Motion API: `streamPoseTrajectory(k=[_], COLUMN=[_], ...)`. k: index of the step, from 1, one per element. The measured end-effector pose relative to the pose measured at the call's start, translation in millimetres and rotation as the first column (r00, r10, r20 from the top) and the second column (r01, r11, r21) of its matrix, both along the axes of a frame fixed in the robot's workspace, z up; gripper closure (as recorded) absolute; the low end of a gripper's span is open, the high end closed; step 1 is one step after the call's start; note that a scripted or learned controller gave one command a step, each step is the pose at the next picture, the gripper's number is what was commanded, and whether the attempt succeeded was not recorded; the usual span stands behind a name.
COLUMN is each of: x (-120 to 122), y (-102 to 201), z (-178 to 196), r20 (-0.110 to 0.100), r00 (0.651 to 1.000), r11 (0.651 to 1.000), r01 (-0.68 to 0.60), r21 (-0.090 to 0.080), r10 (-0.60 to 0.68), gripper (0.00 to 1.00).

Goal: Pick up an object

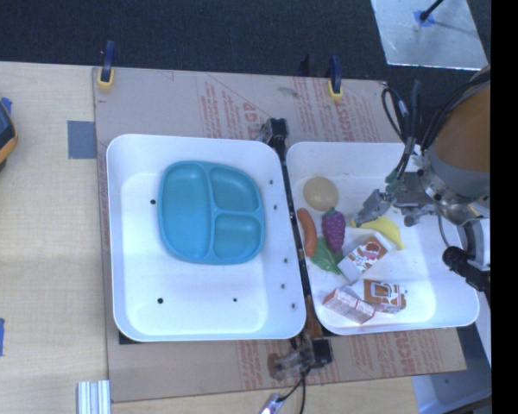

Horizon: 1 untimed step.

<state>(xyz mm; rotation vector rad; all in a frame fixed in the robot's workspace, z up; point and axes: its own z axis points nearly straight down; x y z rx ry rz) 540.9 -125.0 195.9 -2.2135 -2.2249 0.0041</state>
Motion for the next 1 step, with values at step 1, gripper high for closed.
streamPoseTrajectory(k=[1], x=[11.4], y=[31.5], z=[-104.6], r20=[0.001], r00=[1.0], r11=[1.0], r01=[0.0], r21=[-0.002], r10=[0.0], gripper=[0.0])
